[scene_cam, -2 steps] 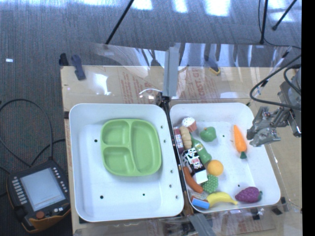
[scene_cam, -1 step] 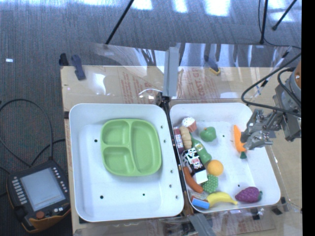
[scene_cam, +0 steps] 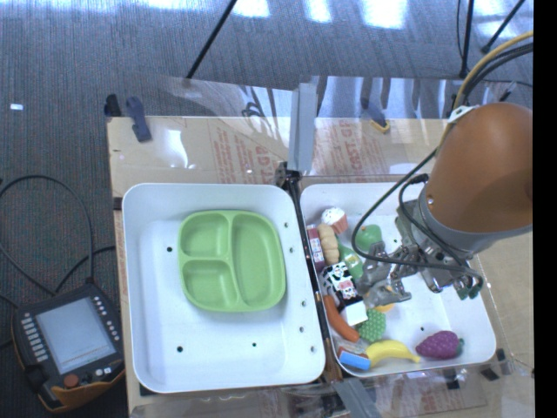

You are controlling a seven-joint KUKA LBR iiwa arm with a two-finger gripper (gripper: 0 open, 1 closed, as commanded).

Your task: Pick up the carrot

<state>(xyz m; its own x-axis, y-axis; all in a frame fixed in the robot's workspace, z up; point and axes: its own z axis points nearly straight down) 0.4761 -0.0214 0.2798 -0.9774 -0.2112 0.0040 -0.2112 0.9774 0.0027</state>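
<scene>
Lying near the left wall of the right bin point(scene_cam: 484, 296), the carrot point(scene_cam: 340, 321) is showing as a slim orange stick running at a slant.

Nearest the camera, a yellow banana point(scene_cam: 392, 350) and a purple grape bunch point(scene_cam: 439, 345) are sitting just beyond the carrot's lower end, toward the bin's front rim. A green dotted piece point(scene_cam: 374, 324) is resting just beside the carrot on its right, and a black-and-white box point(scene_cam: 341, 282) is sitting at the carrot's upper end; its print is too small to read. The gripper point(scene_cam: 389, 287) is hanging over the bin, right of the carrot and apart from it; whether it is parted or closed cannot be told. Farther left of the carrot, a green divided plate point(scene_cam: 232, 260) is lying in the left bin point(scene_cam: 157, 338). Red lettering on the bench beyond is not legible.
</scene>
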